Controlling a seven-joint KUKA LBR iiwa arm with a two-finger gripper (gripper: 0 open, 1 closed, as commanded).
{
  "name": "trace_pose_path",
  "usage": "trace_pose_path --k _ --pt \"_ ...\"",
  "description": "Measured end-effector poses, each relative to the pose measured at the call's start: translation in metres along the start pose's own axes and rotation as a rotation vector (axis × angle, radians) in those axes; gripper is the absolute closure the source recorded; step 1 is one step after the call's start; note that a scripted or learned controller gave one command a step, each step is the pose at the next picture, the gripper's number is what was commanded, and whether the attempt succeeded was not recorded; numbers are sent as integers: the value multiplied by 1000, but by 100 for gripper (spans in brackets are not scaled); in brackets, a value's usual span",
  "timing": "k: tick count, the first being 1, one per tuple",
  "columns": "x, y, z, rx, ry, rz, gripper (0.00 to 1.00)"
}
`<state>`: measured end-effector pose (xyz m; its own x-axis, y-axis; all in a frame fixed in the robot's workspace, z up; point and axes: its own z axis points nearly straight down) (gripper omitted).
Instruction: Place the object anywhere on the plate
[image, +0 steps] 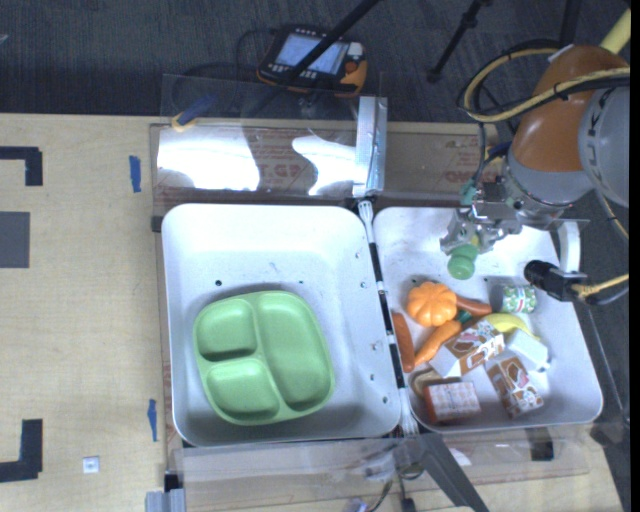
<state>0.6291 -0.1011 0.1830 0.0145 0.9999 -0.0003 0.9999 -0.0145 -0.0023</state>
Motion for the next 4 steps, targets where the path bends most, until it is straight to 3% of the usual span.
trace_pose_path --k 1,2,3,4 --pt "60 -53 -10 6 0 -38 100" --pt "120 -81 2 7 0 -155 100" --pt "162 -106 22 -24 -14 78 100" --pt "164 -107 22 -15 -26 -50 100"
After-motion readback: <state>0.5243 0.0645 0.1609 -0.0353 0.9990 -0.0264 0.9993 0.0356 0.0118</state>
